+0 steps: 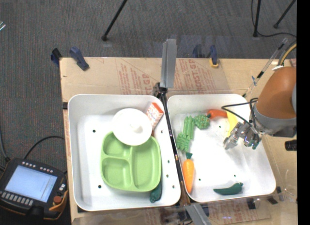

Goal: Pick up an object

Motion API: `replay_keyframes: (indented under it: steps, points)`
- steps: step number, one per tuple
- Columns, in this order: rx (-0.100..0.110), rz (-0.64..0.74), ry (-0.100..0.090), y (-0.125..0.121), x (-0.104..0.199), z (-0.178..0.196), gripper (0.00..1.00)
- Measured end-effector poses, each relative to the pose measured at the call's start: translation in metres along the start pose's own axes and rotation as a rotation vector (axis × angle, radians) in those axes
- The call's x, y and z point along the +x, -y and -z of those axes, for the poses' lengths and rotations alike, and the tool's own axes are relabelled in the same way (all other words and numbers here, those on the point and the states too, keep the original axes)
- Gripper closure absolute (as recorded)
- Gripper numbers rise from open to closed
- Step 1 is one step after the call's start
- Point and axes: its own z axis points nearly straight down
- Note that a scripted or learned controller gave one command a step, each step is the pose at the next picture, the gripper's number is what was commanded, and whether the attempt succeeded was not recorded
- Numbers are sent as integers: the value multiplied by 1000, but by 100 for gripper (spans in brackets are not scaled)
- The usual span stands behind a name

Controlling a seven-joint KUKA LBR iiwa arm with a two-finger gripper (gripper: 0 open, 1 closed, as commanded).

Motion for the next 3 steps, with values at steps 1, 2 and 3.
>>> replay_keyframes:
  steps: [1,2,3]
  points:
    - [0,0,1,0,0,0,0]
    - [2,-334,-8,-39,-49,2,0]
    - [3,-571,-1,-79,-34,0,0]
